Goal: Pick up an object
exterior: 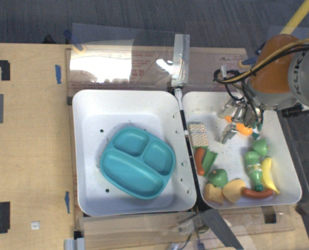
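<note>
A teal three-compartment plastic tray (138,162) is lying in the left white bin (87,108); right of centre, the metal two-finger gripper (237,128) is clenching a small orange toy piece (242,128) over the right white bin (290,160)

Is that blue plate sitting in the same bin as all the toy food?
No, the blue plate lies in the left bin, while the toy food is in the right bin.
</note>
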Robot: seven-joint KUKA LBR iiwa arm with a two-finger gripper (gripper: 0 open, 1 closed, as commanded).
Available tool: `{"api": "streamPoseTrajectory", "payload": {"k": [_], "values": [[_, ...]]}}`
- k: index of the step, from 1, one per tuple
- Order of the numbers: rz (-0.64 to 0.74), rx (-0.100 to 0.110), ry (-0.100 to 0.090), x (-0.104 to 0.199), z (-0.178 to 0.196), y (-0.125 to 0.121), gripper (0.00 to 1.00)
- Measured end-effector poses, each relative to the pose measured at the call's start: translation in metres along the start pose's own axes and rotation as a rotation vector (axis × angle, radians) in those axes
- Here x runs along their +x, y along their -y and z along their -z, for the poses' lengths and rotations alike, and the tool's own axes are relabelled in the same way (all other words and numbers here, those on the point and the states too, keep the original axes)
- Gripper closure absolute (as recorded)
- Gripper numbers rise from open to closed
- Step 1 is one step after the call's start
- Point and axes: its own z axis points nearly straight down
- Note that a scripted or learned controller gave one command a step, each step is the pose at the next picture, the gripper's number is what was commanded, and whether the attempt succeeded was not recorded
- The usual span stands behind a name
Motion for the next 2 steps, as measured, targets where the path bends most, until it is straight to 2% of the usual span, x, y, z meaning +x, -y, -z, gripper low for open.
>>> {"api": "streamPoseTrajectory", "payload": {"k": [1, 2], "values": [[0.002, -0.001, 0.015, -0.004, 0.015, -0.002, 1.0], [0.172, 0.0, -0.007, 0.076, 0.019, 0.01, 1.0]]}}
